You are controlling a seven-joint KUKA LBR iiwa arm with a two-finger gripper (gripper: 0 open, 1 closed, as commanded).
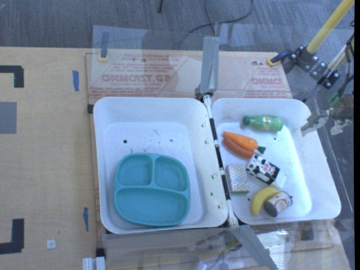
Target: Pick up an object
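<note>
I'm getting even, soft light here; white bins [151, 108] glare a little, shadows faint, right edge of frame slightly blurred.

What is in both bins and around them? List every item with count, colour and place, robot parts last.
Shallow plastic bins: two, white, side by side on the bench.
Divided plastic plate: one, teal, left bin.
Plastic bottle: one, green, right bin, far side.
Toy carrot: one, orange, right bin.
Cow-patterned carton: one, black and white, right bin, middle.
Small patterned box: one, pale, right bin by the divider.
Toy banana: one, yellow, right bin, near side.
Small can: one, grey-topped, beside the banana.
Gripper: one, grey, at the right bin's right edge.
</note>
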